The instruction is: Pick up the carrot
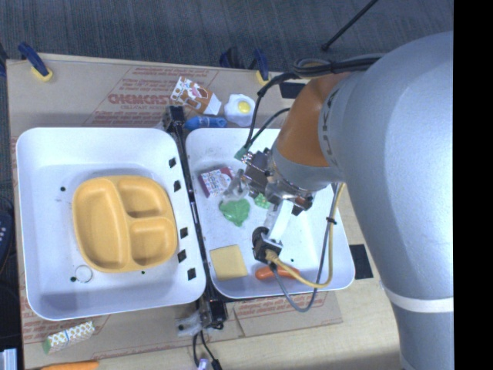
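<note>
Peeking from under the arm, the carrot; pincer grip apparently unreadable.

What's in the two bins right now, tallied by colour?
Yellow: 2, the divided tray in the left bin and the flat square in the right bin
Green: 1, the leafy piece
Orange: 1, the carrot
Red-and-white: 1, the packet
Total: 5

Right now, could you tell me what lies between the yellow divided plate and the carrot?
In the camera view, the bin walls' shared edge and a flat yellow cheese slice lie between the yellow divided plate and the carrot.
</note>
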You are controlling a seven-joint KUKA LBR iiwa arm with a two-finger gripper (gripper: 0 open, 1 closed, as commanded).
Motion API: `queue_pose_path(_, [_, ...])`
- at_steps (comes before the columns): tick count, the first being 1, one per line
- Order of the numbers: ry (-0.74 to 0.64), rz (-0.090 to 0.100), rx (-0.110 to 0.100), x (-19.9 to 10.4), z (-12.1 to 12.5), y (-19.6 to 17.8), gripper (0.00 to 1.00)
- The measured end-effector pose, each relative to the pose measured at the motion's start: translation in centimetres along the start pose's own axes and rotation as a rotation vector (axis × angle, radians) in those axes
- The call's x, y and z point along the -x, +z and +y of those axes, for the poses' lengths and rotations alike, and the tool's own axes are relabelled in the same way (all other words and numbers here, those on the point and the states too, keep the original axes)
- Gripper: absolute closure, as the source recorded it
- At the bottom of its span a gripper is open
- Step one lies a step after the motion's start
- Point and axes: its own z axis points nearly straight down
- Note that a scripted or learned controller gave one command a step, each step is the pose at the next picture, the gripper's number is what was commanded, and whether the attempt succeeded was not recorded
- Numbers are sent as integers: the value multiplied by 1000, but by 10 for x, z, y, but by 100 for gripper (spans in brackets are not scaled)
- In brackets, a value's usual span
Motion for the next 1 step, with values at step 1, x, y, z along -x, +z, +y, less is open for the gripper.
queue_pose_path(1, [-158,0,1,59,-19,35,0])
